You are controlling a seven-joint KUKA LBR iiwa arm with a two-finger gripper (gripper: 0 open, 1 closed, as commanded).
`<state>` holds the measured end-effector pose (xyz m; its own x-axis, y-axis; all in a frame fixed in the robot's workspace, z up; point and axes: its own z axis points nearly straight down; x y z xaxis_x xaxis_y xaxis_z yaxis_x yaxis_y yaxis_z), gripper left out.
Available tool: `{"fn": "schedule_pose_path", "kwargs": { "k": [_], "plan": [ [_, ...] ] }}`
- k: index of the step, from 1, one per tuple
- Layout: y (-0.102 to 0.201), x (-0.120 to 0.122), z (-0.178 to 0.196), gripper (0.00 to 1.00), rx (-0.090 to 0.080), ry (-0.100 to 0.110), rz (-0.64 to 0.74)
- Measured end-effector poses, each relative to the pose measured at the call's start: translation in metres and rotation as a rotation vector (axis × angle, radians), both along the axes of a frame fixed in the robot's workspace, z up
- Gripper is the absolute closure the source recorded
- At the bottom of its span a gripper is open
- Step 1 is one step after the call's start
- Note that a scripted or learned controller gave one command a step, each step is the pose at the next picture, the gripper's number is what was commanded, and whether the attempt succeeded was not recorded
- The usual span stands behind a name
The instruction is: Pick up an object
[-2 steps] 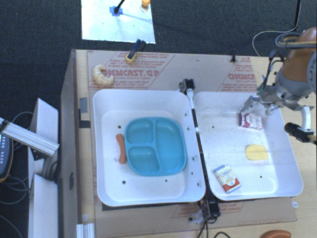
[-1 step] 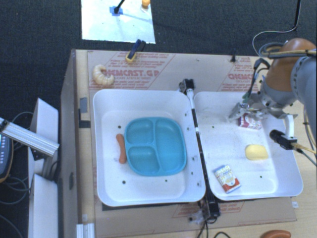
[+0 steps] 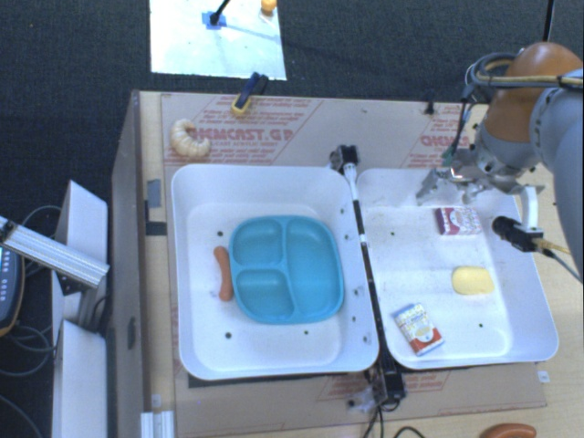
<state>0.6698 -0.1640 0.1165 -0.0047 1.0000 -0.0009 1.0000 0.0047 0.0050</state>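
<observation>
I hang over the far end of the right bin (image 3: 529, 336), my claw (image 3: 459, 182) spread wide with nothing between its fingers. I am in the approach step, poised above the candidates and not yet committed to any.

Just below my claw, close to the fingertips, lies a small red-and-white packet (image 3: 455, 220) flat on the bin floor. Further toward the near end sits a yellow rounded lump (image 3: 473, 281), and nearer still, by the front corner, a small orange-and-white carton (image 3: 419, 327) lying at an angle. All three are well apart from each other, so none crowds a grasp.

The left bin (image 3: 196, 199) holds a blue compartment tray (image 3: 286, 268) with a toy sausage (image 3: 224, 273) just beside its left edge; those are out of my present reach line.

I judge the packet the natural target, being nearest. The next move calls for a small shift toward the near side, centring over it, then lowering until the fingers straddle it. It lies flat and thin, so I expect the fingers must reach almost to the floor, or they may slide over the top.
</observation>
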Motion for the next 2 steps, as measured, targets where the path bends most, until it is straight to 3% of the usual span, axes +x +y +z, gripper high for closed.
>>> {"fn": "schedule_pose_path", "kwargs": {
  "k": [1,2],
  "plan": [
    [-0.017,-0.016,-0.023,0.0,-0.001,-0.002,-0.001],
    [-0.018,-0.014,-0.01,1.0,-0.005,-0.01,0.001]
  ]
}}
